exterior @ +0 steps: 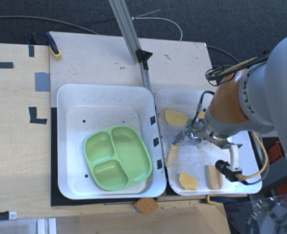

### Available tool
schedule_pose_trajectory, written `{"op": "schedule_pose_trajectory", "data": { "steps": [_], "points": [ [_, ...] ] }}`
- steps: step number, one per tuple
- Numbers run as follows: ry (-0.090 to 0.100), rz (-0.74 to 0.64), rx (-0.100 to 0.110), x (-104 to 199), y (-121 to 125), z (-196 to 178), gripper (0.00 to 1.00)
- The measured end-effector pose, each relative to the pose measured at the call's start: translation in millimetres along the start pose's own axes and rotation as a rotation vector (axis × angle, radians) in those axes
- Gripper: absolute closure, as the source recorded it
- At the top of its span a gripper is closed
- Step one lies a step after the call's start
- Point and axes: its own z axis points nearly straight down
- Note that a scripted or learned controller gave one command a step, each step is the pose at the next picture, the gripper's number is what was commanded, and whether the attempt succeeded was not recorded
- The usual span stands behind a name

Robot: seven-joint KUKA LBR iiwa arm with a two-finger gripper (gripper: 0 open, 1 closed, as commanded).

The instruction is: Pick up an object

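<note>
Tray (118, 157) (green, glossy, three compartments) in left bin (65, 101)

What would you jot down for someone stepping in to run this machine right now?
Gripper: low in the right bin, by its left side; open or shut cannot be told, and nothing seen held.
Right bin: a yellow round piece near the top, a tan wedge at the left wall, a yellow chunk and a beige roll at the bottom.
Left bin: a green divided plate.
An orange waffle piece lies outside, below the bins.
Done: no pick visible.
Left: grasp and lift one object.
</note>
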Motion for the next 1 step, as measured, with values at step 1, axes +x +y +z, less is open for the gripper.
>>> {"op": "schedule_pose_trajectory", "data": {
  "steps": [1],
  "points": [
    [0.002,-0.002,0.004,0.8,-1.0,-10.5,1.0]
  ]
}}
